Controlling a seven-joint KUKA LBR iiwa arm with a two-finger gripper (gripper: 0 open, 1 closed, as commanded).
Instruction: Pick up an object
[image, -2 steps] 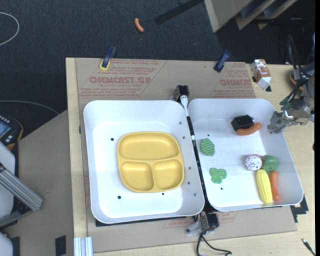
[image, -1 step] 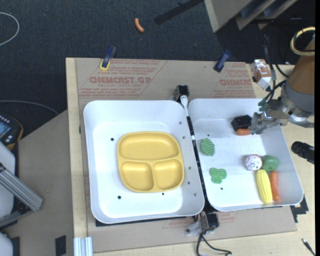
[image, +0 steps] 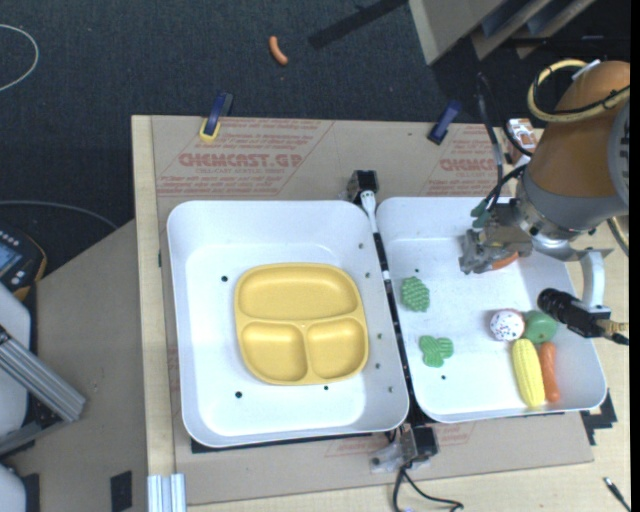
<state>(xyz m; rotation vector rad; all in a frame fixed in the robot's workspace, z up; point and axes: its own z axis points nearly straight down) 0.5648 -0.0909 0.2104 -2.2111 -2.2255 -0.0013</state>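
— Six, counting the small toys lying in the right bin (image: 440, 225). Not seeing any of them lifted yet.

— Reaching in from where?

— Reaching in from the right with the gripper (image: 490, 252), and hanging low over the far part of that bin.

— Holding anything?

— Not seeing anything held. Spotting a small orange bit (image: 510, 258) just beside it, but not telling toy from gripper part. Not telling open from shut either, looking from up here.

— So doing which step?

— Getting into place for a grab, by the look of it. Not lifting.

— Looking where for toys?

— Looking near the left wall of the right bin first: finding a far green clump (image: 415, 293) and a near green clump (image: 436, 349), a little apart. Then looking at the near right corner: finding a spotted white ball (image: 507, 324) touching a green ball (image: 540, 328), and a yellow corn (image: 528, 372) lying right beside an orange carrot (image: 549, 370).

— Bothering with the left bin (image: 190, 300)?

— Skipping it. Just holding a yellow plate (image: 300, 322) with three parts.

— Needing what next?

— Picking one toy, probably. Moving right over it, going down around it, squeezing, then lifting slowly. Guessing at the green clumps as easiest, lying with room around them.
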